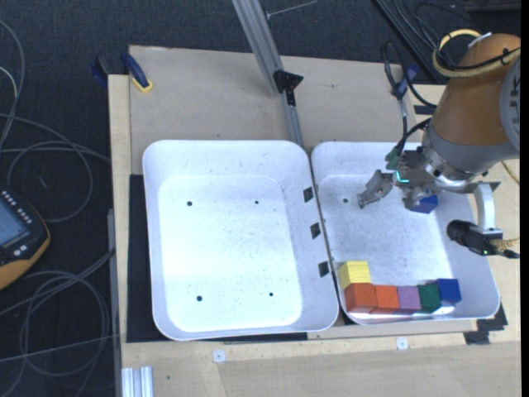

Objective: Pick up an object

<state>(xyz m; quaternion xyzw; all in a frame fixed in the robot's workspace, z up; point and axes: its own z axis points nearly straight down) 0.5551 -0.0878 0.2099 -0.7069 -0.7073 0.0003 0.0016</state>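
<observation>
Several coloured blocks line the front wall of the right bin (388, 238): yellow (355, 271), red (359, 296), orange (385, 297), purple (409, 297), green (429, 295) and blue (448, 289). My gripper (397, 193) hangs over the back half of this bin, well behind the row. Its fingers are spread open, one grey finger (374, 190) reaching left. A small blue object (422, 204) lies right beside the other finger, partly hidden by the wrist; I cannot tell if it touches. Nothing sits between the fingers.
The left bin (223, 160) stands beside the right one, parted by a raised rim with black clips (314, 230). A metal pole (264, 48) slants over the back of the bench. A black fitting (471, 236) sticks out near the right bin's right wall.
</observation>
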